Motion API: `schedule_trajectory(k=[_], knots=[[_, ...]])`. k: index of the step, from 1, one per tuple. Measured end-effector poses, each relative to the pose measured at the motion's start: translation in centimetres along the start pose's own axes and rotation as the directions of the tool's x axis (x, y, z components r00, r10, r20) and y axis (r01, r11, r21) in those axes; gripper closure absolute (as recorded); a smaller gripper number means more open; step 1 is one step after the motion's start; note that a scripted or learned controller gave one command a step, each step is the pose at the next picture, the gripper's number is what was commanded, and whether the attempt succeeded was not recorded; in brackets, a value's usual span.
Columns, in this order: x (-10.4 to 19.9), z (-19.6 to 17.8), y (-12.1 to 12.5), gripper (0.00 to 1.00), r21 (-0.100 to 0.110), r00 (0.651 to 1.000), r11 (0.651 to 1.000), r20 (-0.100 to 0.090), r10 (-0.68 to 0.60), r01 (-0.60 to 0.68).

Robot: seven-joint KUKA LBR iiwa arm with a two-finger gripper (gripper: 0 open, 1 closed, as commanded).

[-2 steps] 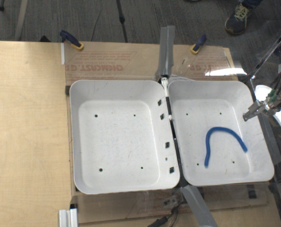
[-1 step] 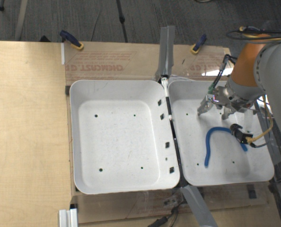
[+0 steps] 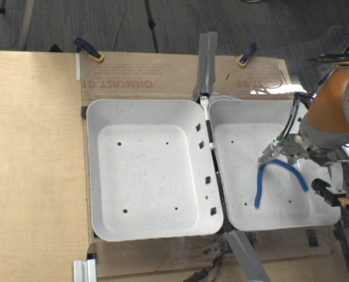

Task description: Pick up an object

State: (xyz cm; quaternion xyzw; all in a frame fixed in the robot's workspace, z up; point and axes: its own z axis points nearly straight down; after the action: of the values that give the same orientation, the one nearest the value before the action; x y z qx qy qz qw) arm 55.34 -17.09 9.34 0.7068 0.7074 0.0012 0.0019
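In the right bin (image 3: pixel 245 219) a bent blue strip (image 3: pixel 267 172) lies near the middle, its upper bend just under the tool (image 3: pixel 275 153), whose fingers' state I cannot tell, with the orange-banded arm (image 3: pixel 333 107) beyond.

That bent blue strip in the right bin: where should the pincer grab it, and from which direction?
Probably the long straight leg of the bent blue strip, from straight above, closing across its narrow width. It lies flat on the right bin floor with bare space either side; the curved top sits by the pincer.
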Motion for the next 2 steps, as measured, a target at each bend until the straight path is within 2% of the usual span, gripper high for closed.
schedule_trajectory(k=[1, 2], knots=[[2.7, 0.2, -5.9, 0.0, 0.008, 0.991, 0.991, 0.0, 0.135, -0.135], [6.7, 0.2, -7.6, 0.0, 0.008, 0.999, 0.999, -0.001, 0.045, -0.045]])
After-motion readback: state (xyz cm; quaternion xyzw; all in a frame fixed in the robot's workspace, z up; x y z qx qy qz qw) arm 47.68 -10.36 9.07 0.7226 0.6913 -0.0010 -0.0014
